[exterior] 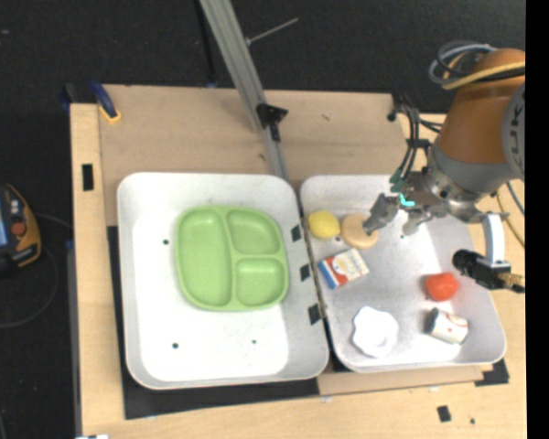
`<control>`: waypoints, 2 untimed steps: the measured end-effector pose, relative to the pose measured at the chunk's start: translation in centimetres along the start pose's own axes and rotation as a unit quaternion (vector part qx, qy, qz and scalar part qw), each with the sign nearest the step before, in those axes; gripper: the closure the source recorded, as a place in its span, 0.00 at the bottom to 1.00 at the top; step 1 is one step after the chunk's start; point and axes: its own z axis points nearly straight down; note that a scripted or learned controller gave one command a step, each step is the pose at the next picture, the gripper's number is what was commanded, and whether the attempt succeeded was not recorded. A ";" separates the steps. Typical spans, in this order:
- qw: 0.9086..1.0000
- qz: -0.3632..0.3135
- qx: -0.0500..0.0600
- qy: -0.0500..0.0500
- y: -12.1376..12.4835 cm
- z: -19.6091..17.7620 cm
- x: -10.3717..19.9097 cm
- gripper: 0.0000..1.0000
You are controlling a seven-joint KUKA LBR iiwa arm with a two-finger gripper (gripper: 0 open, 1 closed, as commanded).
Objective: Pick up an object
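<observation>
White lump (375, 329): front of right bin (480, 323), beside small carton (446, 326).
Red ball (442, 286): right side.
Claw (391, 213): fingers apart, over tan disc (358, 230), holding nothing.
Yellow ball (323, 224): touching disc.
Green tray (231, 257): left bin (146, 273).

grey arm (476, 167), orange band (485, 99), looped cables (457, 58)
</observation>
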 end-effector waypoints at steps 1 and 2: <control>1.000 0.000 -0.002 0.000 0.1 -0.1 0.0 0.00; 1.000 0.000 0.000 -0.001 0.6 5.7 0.5 0.00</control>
